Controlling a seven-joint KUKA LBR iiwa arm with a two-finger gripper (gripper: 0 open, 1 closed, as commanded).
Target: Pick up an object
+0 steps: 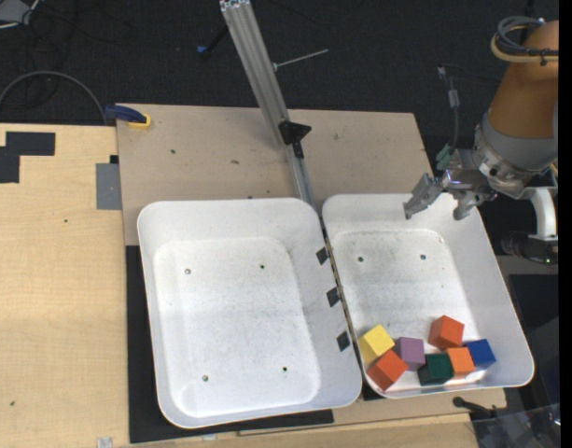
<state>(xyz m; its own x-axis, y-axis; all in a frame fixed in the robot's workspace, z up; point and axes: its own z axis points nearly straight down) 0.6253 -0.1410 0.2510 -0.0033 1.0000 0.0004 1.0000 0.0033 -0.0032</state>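
Several coloured blocks lie bunched in the near corner of the right bin (472, 250): a yellow block (377, 341), a purple block (411, 351), two red-orange blocks (388, 369) (446, 330), a green block (436, 370), an orange block (461, 359) and a blue block (481, 353). My gripper (443, 199) hangs over the far edge of the right bin, well away from the blocks. Its two fingers are spread apart, open, with nothing between them.
The left bin (164, 250) sits beside the right one, with black clips along the shared edge. A slanted aluminium bar (260, 73) rises from behind the bins. The wooden bench stretches to the left, with cables on the dark floor beyond.
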